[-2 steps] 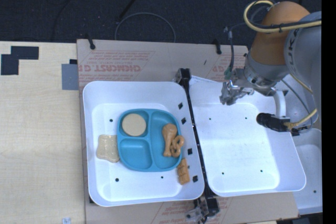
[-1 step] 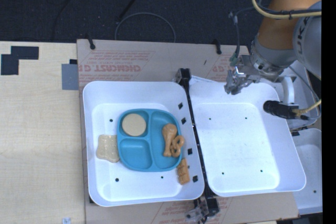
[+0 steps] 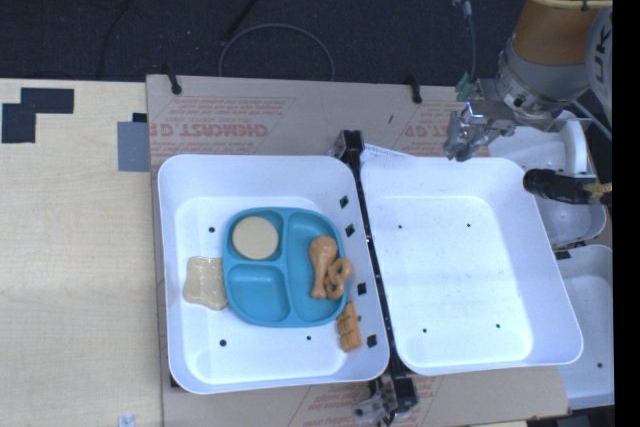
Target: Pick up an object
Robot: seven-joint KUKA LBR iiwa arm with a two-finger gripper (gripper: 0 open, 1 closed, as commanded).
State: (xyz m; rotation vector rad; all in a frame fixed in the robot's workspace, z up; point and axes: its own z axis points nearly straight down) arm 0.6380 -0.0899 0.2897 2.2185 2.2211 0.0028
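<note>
Lying in the left bin (image 3: 190, 185), a blue divided tray (image 3: 282, 267) holds a round biscuit (image 3: 255, 238) and twisted pretzel (image 3: 327, 267); my jaws (image 3: 466, 137) hover beyond the right bin's (image 3: 545, 245) far rim, state unclear.

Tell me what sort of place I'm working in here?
Probably a robotics lab grasping bench, not a kitchen: two white bins side by side on cardboard, loose cables on dark flooring behind, and toy-like food on a blue tray.
</note>
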